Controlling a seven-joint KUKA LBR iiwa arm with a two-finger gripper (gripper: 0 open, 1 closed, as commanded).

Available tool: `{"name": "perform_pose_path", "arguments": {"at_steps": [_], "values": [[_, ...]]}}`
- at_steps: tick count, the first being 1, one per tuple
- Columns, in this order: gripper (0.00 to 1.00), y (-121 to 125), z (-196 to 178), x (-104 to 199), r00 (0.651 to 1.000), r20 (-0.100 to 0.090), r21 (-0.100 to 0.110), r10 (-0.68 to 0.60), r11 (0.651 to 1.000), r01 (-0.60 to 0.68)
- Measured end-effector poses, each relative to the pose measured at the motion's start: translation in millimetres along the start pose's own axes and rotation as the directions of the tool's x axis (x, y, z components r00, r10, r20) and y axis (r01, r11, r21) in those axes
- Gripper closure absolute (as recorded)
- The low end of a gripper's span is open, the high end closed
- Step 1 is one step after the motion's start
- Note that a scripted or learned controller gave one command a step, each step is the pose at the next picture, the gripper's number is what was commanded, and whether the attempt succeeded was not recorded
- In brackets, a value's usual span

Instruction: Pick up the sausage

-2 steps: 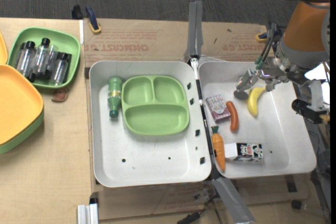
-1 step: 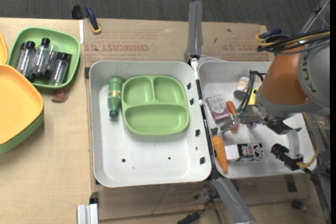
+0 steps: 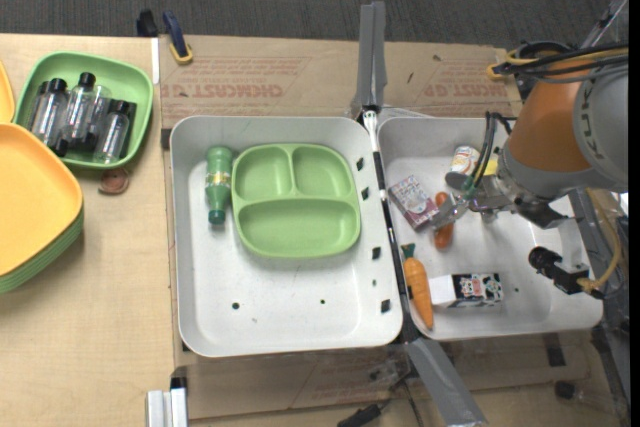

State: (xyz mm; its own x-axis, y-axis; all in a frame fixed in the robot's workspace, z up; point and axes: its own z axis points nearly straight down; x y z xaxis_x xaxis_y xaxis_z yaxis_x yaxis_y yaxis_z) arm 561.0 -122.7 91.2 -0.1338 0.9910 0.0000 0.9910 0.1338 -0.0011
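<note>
— What sits closest to the lens?

— Low in the right bin [image 3: 520, 320], an orange carrot [image 3: 419, 293] lies along the left wall, and just beside it a small black-and-white carton [image 3: 474, 289] lies on its side.

— And the sausage?

— The sausage [image 3: 443, 227] is a short reddish piece in the same bin, up from the carrot, lying just right of a pink-and-white packet [image 3: 409, 199]. The gripper [image 3: 455, 212] is right over it, its metal tip touching or nearly touching the sausage's upper end.

— Are the fingers spread or pinching it?

— Cannot tell; the tip is small and blurred against the sausage, and whether the piece sits between the fingers is unclear.

— What else is in that bin?

— A small can [image 3: 464, 158] with a yellow and red label, near the back, just beside the arm [image 3: 560, 140], whose orange band and grey body cover the bin's right part.

— And the left bin?

— The left bin [image 3: 290, 315] holds a green divided plate [image 3: 295, 198] with three compartments, and a green bottle [image 3: 218, 183] lying just beside the plate's left edge.

— Anything on the desk itself?

— On the desk [image 3: 80, 345], far left, a green tray [image 3: 135, 90] carries several dark-capped clear bottles [image 3: 80, 115], and a stack of orange-yellow plates [image 3: 35, 205] sits near it. A blue-and-yellow clamp [image 3: 177, 38] rests at the cardboard's back edge.
</note>
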Motion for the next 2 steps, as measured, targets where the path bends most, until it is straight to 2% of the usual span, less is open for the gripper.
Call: {"name": "perform_pose_path", "arguments": {"at_steps": [1, 2], "values": [[1.00, -1, -8, -1, 1.000, 0.000, 0.001, 0.005, 1.000, -0.005], [1.00, -11, -128, 41, 1.000, 0.001, 0.001, 0.012, 1.000, -0.012]]}}
